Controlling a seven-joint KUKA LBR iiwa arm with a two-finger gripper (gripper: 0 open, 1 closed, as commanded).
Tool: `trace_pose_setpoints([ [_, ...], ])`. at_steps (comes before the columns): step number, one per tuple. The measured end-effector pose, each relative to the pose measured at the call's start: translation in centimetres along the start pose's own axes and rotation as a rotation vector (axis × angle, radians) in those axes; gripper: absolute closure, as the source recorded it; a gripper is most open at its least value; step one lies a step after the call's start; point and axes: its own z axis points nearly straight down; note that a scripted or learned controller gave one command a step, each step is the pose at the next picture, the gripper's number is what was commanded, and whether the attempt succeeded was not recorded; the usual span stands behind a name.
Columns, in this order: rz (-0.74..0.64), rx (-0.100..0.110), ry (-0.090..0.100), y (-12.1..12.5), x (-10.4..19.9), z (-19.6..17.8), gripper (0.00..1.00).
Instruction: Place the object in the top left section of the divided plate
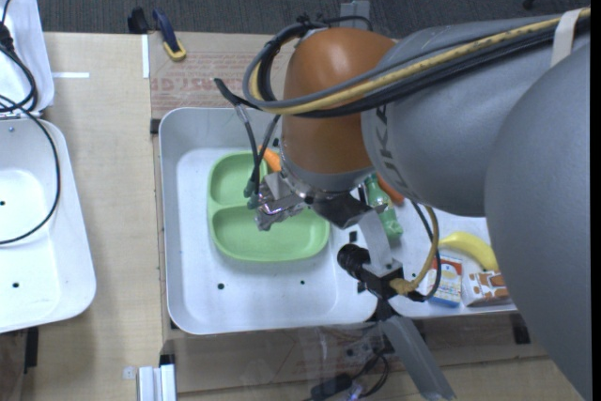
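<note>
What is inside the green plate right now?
The green plate shows bare sections at its left and front. The gripper hangs over its middle, and the arm covers its right part.

Even overhead light, soft shadows inside the white bin (188,230); sharp focus, grey arm (507,136) looming slightly blurred

Clamp (167,34): blue and yellow, on bench top behind right bin.
Banana (470,249): yellow, lying at right bin's right side.
Small carton (449,282): beside banana.
Black cable (28,146): looped over left bin (56,296).
</note>
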Motion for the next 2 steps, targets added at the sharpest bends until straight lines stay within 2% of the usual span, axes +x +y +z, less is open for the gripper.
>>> trace_pose_setpoints([
  [1, -0.255, -0.001, 0.001, -2.6, -2.1, 8.9, 1.0],
  [2, -0.507, -0.007, -0.002, 1.2, -10.2, 13.4, 1.0],
])
